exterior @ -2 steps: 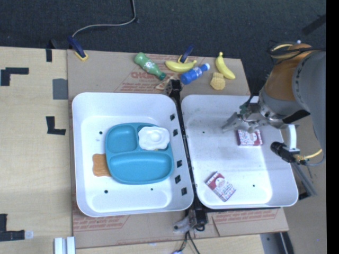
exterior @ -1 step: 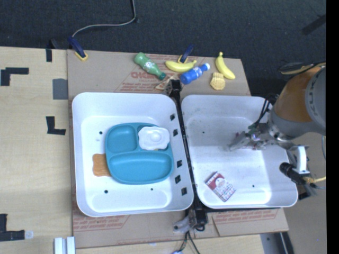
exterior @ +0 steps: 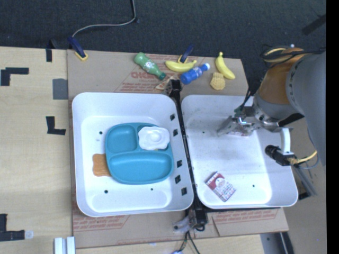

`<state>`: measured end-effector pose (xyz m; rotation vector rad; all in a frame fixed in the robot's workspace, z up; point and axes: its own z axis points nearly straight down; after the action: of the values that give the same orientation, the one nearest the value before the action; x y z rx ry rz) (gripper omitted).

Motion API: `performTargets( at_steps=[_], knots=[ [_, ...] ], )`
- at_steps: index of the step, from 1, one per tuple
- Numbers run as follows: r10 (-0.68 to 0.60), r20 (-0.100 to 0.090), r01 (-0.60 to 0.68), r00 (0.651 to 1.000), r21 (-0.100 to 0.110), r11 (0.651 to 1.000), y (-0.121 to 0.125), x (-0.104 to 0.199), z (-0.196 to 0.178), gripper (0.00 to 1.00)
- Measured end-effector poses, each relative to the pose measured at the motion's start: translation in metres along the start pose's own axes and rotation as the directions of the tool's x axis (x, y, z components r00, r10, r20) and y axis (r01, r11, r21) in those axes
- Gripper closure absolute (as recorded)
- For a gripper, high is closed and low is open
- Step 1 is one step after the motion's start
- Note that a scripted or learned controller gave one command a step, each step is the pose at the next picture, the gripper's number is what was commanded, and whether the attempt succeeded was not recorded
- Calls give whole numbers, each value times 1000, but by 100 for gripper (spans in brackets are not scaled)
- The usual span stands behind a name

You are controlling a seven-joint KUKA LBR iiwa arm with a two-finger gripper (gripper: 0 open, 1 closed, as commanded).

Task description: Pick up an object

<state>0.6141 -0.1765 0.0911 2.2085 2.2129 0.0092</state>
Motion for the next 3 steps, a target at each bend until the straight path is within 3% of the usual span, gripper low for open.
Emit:
performTargets(
  at_steps=[1,2,3],
  knots=[
    [0,-6,0,1000,13,1000,-23,58,5,0],
    [1,-4,-1,1000,12,1000,25,39,-187,0],
    [2,-6,-2,1000,20,1000,13,8,-46,0]
  ],
)
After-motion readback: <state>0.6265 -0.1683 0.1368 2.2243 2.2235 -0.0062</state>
